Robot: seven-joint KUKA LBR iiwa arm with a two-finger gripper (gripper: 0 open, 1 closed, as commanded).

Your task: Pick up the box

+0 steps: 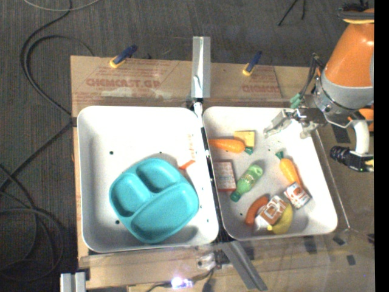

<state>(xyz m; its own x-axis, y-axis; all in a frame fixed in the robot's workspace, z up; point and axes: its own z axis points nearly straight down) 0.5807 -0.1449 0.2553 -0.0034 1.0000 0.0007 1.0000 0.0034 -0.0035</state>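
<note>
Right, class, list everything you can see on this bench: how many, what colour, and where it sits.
Shallow bins: two, white, side by side.
Divided plastic tray: one, turquoise, left bin.
Flat box: one, pinkish, right bin, by its left wall.
Toy carrots: two, orange; one at upper left of the right bin, one toward its right.
Block: one, yellow, beside the upper carrot.
Bottle: one, green, right bin centre.
Banana: one, yellow, right bin's near edge.
Clamps: two, blue and yellow, on the cardboard behind.
Gripper: one, grey, above the right bin's far right corner.
</note>
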